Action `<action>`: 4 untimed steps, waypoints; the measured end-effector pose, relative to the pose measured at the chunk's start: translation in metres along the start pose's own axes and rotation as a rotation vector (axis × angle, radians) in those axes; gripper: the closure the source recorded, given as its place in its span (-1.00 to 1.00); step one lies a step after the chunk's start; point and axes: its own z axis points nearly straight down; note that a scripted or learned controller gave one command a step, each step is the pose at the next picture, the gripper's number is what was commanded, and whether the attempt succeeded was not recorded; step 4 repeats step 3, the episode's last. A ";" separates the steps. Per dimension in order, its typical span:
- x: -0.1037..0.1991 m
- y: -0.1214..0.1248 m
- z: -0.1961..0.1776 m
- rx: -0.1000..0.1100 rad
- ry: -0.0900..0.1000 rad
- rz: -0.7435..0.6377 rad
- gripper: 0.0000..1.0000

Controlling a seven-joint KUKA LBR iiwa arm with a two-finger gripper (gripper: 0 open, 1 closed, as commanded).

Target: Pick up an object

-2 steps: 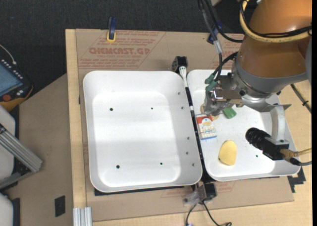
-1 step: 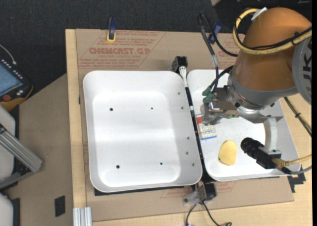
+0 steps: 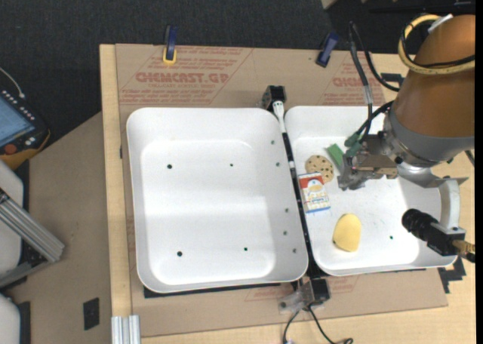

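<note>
Tool (image 3: 349, 176) blurred, green object (image 3: 335, 155) part-hidden

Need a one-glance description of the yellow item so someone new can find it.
Look in the right white bin, the one the arm reaches into. In its near half, below the small red and white carton, lies the yellow lemon-like object. It is the only plain yellow, rounded thing there; the neighbouring carton is boxy and printed, and the cookie further up is flat and brown with dark spots.

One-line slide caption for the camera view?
Gripper low in the right bin beside a cookie, small box and lemon.
</note>
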 end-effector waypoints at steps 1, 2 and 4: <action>0.055 0.001 -0.076 -0.013 0.003 -0.012 1.00; 0.006 0.000 -0.020 0.004 0.000 0.000 1.00; 0.052 0.000 -0.060 -0.009 0.002 -0.011 1.00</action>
